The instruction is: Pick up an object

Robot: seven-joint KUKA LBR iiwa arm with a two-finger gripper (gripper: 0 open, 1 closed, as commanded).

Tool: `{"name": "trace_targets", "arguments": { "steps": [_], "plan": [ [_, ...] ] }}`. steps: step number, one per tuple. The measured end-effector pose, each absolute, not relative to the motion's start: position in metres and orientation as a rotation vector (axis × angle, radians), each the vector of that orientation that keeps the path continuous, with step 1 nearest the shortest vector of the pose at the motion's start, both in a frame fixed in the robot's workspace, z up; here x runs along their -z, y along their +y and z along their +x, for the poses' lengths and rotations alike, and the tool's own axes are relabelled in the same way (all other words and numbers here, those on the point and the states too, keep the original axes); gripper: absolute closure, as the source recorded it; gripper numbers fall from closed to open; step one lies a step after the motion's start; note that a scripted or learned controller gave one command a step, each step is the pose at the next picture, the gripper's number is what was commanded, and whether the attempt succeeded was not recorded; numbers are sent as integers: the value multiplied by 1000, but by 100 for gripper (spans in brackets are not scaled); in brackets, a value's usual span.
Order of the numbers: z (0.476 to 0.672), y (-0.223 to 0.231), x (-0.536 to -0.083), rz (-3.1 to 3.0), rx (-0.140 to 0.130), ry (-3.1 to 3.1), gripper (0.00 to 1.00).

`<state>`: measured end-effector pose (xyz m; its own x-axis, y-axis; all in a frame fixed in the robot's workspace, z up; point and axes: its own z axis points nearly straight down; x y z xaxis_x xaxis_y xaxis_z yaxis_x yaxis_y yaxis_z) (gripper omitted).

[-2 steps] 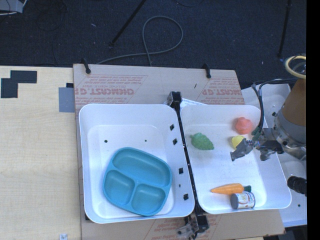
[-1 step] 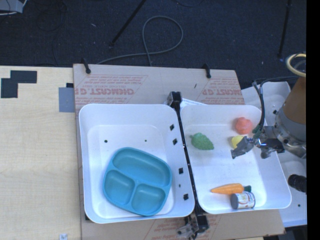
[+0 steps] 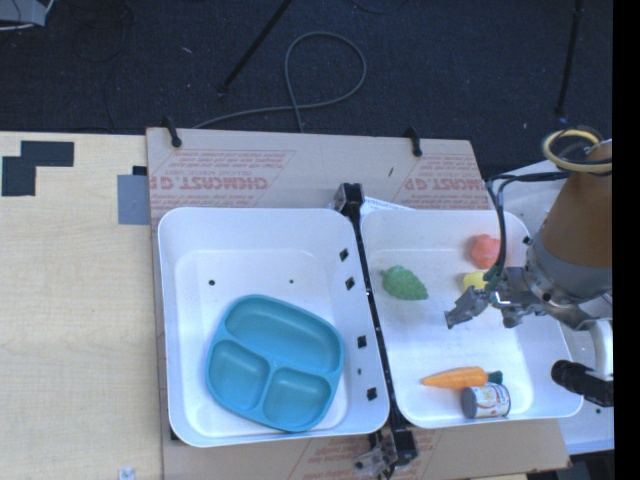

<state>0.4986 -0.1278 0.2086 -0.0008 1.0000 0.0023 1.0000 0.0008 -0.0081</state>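
In the right bin [image 3: 440,238], my gripper [image 3: 468,310] hangs over the middle, coming in from the right on the grey arm with its orange band [image 3: 585,218]. A small yellow object [image 3: 473,281] lies just behind it, close to the wrist. A pink-red object [image 3: 485,250] sits farther back. A green leafy object [image 3: 404,283] lies to the gripper's left. An orange carrot [image 3: 455,377] and a small can [image 3: 486,401] lie near the bin's front edge. I see nothing held in the gripper.
The left bin [image 3: 190,268] holds a blue divided plate [image 3: 274,361]. A black divider [image 3: 362,308] runs between the bins. Cables hang by the arm at the right. Brown cardboard lies under both bins.
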Motion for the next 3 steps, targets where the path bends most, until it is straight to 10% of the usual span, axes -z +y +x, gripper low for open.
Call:
{"name": "trace_targets", "arguments": {
  "steps": [2, 3],
  "plan": [
    [485, -122, -103, -2216, -7, -2214, 0],
    [486, -124, -116, -2224, -4, -2210, 100]
  ]
}}
